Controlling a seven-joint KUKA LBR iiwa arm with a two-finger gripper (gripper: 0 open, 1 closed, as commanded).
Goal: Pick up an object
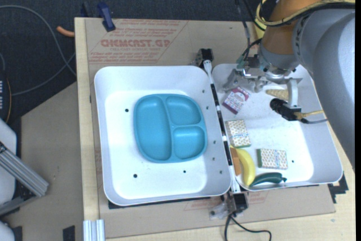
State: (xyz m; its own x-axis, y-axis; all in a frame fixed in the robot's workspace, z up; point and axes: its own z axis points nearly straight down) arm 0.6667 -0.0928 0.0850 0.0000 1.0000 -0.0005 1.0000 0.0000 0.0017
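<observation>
My gripper (246, 79) hangs low over the far left corner of the right bin (316, 155), below the orange band of the arm (287, 14). Just in front of it a pink and white packet (235, 100) lies on the bin floor, close to the metal of the gripper; I cannot tell whether they touch. Nearer the front lie a patterned small box (238, 134), a second patterned box (273, 159), a yellow banana (245, 166) and a green object (267, 179). A beige piece (275, 93) lies beside the gripper.
The left bin (113, 93) holds a blue divided plate (169, 127). A black part with a yellow cable (285, 109) hangs off the arm over the right bin. The bins' shared wall (219, 121) runs just left of the gripper. Cardboard (135, 42) lies behind the bins.
</observation>
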